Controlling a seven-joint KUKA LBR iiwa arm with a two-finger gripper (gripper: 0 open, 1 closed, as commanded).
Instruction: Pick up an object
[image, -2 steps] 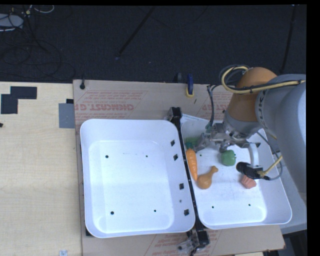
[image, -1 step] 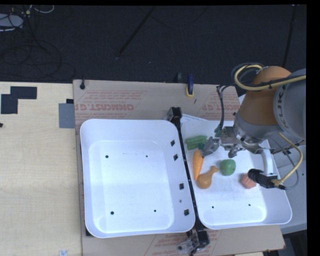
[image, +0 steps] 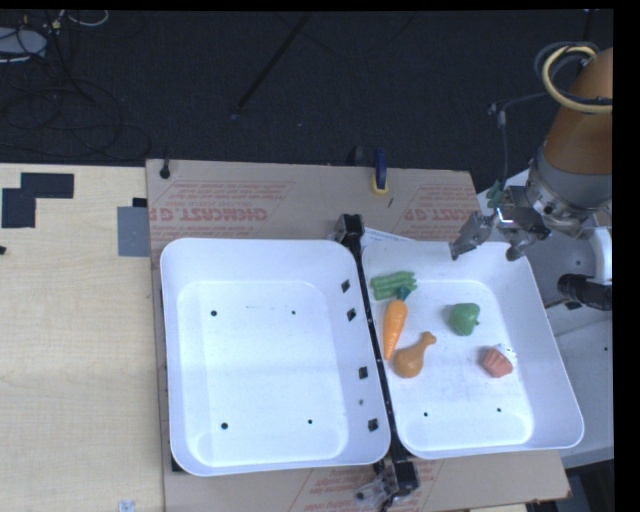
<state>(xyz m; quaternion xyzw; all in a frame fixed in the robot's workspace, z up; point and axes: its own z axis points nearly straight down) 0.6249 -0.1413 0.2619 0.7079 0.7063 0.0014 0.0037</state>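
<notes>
Above the far right corner of the right bin (image: 560, 420) my tool (image: 492, 238) hangs, its two fingers spread wide with nothing between them. One fingertip points toward the bin's upper rim, the other sits further right. My arm (image: 580, 130), with its orange band, comes in from the right edge.

Four things lie in the right bin, all well apart from my tool. A carrot (image: 395, 318) with green leaves lies close to the divider between the bins, leaves toward the far side. Just below it, nearly touching, is a tan chicken drumstick (image: 413, 356). A green pepper (image: 464, 318) sits near the bin's middle, and a pinkish-red piece (image: 496, 362) lies nearer the right wall.

On my surface (image: 70, 330) the left bin (image: 180, 300) sits beside the right one.
</notes>
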